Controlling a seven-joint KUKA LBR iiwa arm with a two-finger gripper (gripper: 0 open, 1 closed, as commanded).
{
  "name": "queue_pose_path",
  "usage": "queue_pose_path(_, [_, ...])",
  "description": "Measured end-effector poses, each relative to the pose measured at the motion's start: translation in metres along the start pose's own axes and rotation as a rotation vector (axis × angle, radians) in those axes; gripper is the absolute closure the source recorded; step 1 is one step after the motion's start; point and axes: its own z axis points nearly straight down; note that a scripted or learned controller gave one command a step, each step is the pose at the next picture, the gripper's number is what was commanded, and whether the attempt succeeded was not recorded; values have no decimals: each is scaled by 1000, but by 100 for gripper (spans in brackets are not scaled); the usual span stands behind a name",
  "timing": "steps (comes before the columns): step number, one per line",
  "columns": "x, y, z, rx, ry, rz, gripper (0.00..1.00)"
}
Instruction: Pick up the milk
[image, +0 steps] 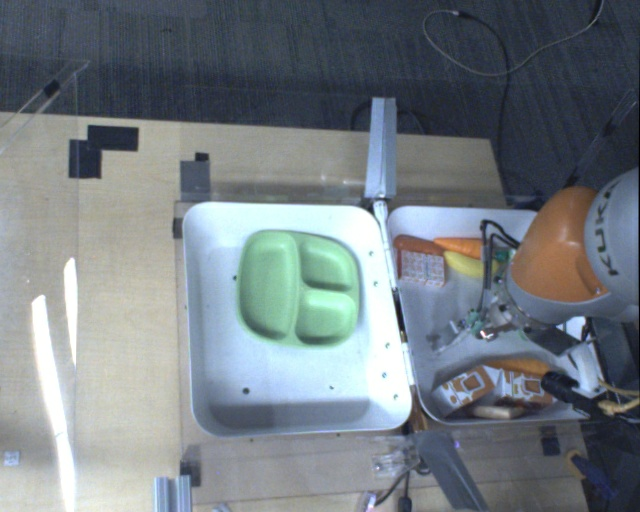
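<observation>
Item: milk (420, 266), small carton, lying flat at upper left of the right bin (425, 405), beside a carrot (458, 245). Probably light, crushable card; grip across the narrow sides. Gripper (480, 325) hovered lower right; aperture indeterminable.

Matt green plastic tray (298, 287); smooth white plastic bins (205, 330); pale wooden bench (110, 300); glossy orange band (552, 250).

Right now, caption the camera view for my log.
KUKA arm over right bin of food items; green divided tray in left bin.
</observation>
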Motion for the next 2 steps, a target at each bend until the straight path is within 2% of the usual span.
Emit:
queue_pose_path(1, [2, -20, -1, -7, -4, -141, 0])
queue_pose_path(2, [2, -17, -13, -13, -6, -141, 100])
